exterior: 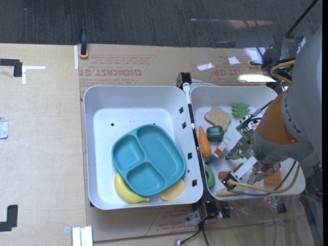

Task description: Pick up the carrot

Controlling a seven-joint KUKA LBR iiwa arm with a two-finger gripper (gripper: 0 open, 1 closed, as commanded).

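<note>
**Carrot beside the wall**

Jaws hang near the front of the right shallow white bin (205, 104), spread impossible to tell. Farther back, the slim orange carrot (204, 140) lies beside its left wall; straddle its width, clearing that wall.

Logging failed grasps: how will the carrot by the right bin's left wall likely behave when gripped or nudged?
The carrot looks like a smooth, tapered toy: probably stiff, light, maybe slippery. Its rounded body may roll if nudged. Lying close along the wall of the right bin, it may wedge there.
</note>
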